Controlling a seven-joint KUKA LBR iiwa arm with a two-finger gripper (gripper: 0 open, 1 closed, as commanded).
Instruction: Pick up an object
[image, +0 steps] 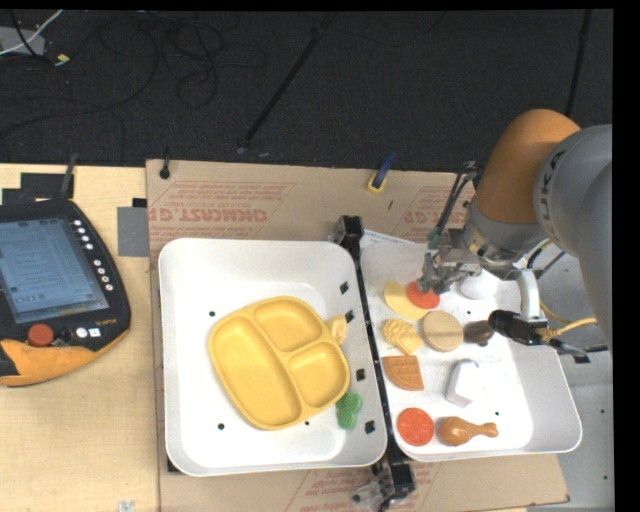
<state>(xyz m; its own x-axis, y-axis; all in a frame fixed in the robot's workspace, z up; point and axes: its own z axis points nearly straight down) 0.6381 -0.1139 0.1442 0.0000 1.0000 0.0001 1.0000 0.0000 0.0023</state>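
Your gripper (432, 282) is low in the right bin (545, 425), at its far-left corner, fingertips down right at a small red round piece (424, 298) that sits on a pale yellow slice (402, 297). The tips sit close together, but you can't tell from this angle whether they are shut on the red piece or only touching it; nothing is visibly held between them. Risks, as a judgement: the red piece is flat and stacked, so a close could slip off its edge, or drag the yellow slice along and give you a double pick or a drop on the lift. The bin wall and the black divider (362, 310) are near, so a sideways correction could knock them. The round tan disc (440, 331) and ridged yellow piece (401, 335) lie just beside and could get nudged. Count in the right bin: one red piece under the gripper, one yellow slice, one ridged yellow piece, one tan disc, one dark brown piece (479, 331), one orange wedge (403, 373), one white block (462, 383), one red-orange disc (415, 427), one brown drumstick (466, 431). In the left bin (200, 270): one yellow divided tray (278, 360), one green piece (348, 410). One tablet pendant (55, 285) sits off to the left of the bench.
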